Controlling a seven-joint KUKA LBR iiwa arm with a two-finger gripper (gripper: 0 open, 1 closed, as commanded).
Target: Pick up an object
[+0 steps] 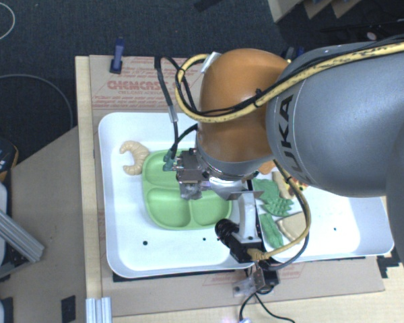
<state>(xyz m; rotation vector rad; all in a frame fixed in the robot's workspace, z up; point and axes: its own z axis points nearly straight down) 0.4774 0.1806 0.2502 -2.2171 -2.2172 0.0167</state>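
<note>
A light green divided plate point(167, 197) lies in the left bin point(121, 200). A tan croissant-shaped toy point(132, 155) rests just beyond the plate's upper left corner. The arm's orange band and grey wrist hang over the middle of the bench, and the gripper point(190, 184) points down onto the plate's right half. Its fingertips are hidden against the plate by the wrist body. Green leafy toys point(275, 204) and a beige piece point(293, 227) lie by the divider to the right of the wrist.
The right bin point(363, 237) is mostly covered by the grey arm. A black cable loops from the wrist down over the front rim near a small connector point(259, 281). A blue clip point(117, 56) sits on the cardboard behind the bins.
</note>
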